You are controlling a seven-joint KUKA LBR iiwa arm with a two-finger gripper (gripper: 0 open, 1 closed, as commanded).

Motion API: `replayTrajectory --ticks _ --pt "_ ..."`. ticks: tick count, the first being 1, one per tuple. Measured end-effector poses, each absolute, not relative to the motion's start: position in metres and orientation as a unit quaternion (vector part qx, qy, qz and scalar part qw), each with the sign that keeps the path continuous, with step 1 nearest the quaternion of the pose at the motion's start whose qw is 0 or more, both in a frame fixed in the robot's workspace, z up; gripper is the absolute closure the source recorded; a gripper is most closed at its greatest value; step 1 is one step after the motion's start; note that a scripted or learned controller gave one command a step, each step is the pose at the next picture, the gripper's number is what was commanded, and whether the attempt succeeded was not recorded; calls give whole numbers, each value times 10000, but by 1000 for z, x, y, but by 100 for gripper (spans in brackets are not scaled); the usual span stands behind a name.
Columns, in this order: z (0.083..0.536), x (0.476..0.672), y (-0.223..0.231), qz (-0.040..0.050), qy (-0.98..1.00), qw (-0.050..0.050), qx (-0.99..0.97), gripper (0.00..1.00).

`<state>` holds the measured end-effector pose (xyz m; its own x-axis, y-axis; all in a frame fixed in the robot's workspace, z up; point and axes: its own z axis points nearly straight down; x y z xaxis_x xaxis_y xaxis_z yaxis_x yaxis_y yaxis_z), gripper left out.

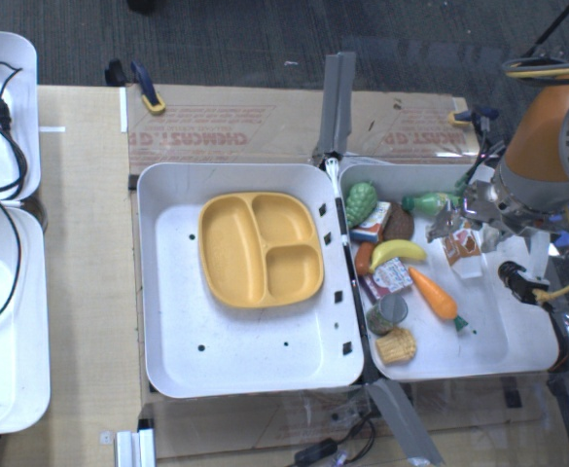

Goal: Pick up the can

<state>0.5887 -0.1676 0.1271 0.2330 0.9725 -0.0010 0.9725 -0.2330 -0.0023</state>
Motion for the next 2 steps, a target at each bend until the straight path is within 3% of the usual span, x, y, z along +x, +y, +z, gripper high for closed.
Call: replayTrajectory --ticks 1,2 --pt "136 589 -168 19 -6203 4 -7843 100" --pt "136 589 -168 19 -6202 3 -7844 0"
